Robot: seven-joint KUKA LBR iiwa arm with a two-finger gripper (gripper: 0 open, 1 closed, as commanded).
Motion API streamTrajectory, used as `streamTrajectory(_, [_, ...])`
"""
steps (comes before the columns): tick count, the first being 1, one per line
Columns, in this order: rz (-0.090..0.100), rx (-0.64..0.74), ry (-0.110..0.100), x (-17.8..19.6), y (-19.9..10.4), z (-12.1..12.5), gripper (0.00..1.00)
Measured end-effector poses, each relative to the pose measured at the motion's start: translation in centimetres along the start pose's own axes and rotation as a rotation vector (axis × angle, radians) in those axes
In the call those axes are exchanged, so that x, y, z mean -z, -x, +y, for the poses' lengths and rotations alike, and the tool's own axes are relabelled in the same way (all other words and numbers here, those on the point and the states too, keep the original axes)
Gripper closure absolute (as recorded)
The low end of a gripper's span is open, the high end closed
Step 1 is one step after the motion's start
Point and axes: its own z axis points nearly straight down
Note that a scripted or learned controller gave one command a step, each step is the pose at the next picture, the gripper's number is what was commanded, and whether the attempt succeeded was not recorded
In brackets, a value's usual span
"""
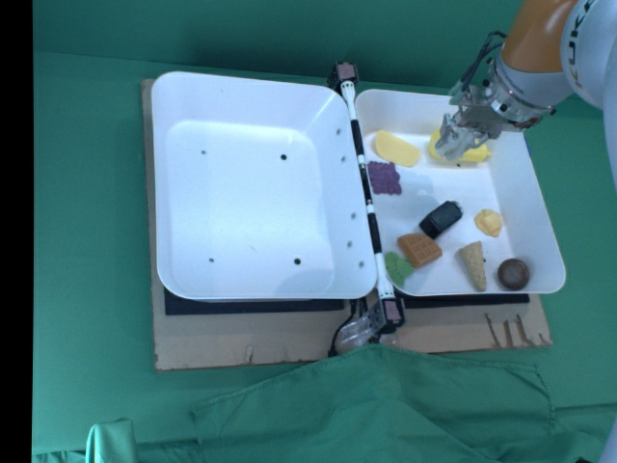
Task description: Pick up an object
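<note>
Starting nearest: green cloth (pixel 386 403) draped over desk front edge, hiding part of cardboard base (pixel 241 340). Right bin (pixel 540 210) front row: brown ball (pixel 513 274) in corner, cone (pixel 472 263), waffle (pixel 419 250), green piece (pixel 397 267) against divider. Mid: black object (pixel 442 219), small yellow piece (pixel 489 222), purple grapes (pixel 384 177). Far: yellow slab (pixel 396 149); yellow object (pixel 468 152) mostly hidden under claw (pixel 453 143). Claw down over it near far wall; finger spacing unreadable, cannot tell. Left bin (pixel 251 186) wide open room. Arm (pixel 549 46) slanting in from upper right, cut off by frame.
</note>
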Motion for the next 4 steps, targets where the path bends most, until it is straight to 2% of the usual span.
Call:
streamTrajectory(1, [-0.002, -0.003, 0.006, 1.3, 0.1, 0.1, 1.0])
streamTrajectory(2, [-0.002, -0.004, 0.005, 1.2, 0.1, 0.1, 0.0])
streamTrajectory(3, [0.005, -0.003, -0.02, -6.2, 2.5, -6.8, 0.0])
streamTrajectory(4, [0.001, -0.002, -0.004, -4.6, 2.5, -6.3, 1.0])
